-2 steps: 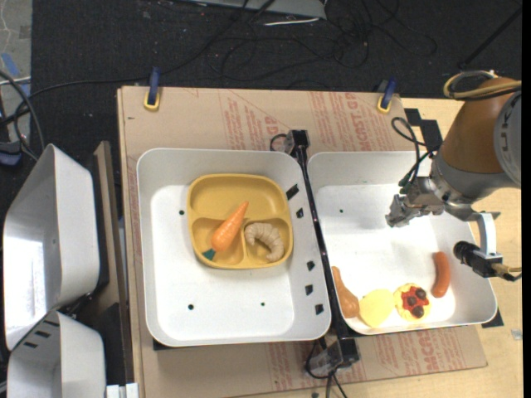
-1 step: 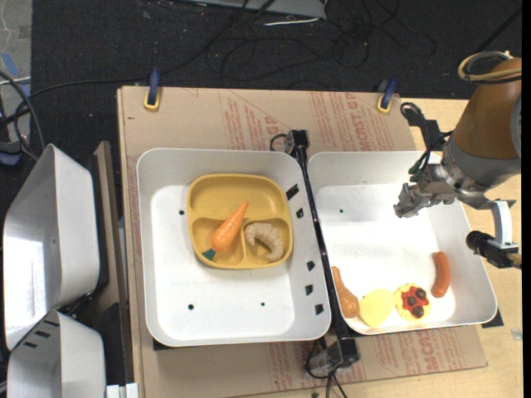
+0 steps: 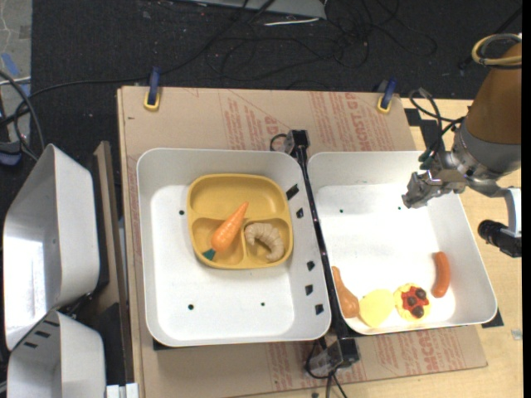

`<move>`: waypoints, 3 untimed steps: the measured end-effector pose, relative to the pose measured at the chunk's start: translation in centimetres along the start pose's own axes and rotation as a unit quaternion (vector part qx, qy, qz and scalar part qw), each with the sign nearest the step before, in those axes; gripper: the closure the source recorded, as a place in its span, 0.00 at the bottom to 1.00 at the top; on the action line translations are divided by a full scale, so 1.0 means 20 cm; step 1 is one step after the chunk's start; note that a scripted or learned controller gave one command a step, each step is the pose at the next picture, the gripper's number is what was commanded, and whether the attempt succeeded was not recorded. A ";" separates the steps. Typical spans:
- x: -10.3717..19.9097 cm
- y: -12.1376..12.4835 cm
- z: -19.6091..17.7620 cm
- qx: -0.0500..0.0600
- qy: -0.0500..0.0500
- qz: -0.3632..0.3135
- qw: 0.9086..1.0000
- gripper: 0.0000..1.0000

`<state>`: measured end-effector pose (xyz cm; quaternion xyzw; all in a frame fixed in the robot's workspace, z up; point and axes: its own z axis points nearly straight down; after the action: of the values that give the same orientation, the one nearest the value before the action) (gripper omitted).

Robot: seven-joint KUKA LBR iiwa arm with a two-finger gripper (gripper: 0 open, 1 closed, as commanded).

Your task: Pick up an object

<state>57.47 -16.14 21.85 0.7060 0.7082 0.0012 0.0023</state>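
The arm (image 3: 496, 114) is reaching in from the right, and its gripper (image 3: 421, 191) is hanging over the far part of the right bin (image 3: 390, 222), close to the far right corner. How wide the gripper is standing is too dark and small to make out, and nothing is showing in its grip. The toy food is lying at the near side of the right bin: a sausage (image 3: 440, 274) is sitting near the right wall, a little pizza (image 3: 412, 300) is sitting just left of it, a yellow round piece (image 3: 376, 306) is touching the pizza, and a chicken leg (image 3: 344, 293) is lying by the left wall. In the left bin (image 3: 166, 247), a yellow plate (image 3: 216, 193) is holding a carrot (image 3: 229, 227) and a shrimp (image 3: 265, 240).
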 end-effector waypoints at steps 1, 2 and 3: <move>0.26 0.03 -0.06 0.001 0.001 -0.003 1.000 1.00; 0.52 0.03 -0.01 0.003 0.001 -0.002 1.000 1.00; 0.78 0.07 0.03 0.002 0.001 -0.002 1.000 1.00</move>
<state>58.85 -0.49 21.32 0.7046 0.7097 0.0001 0.0001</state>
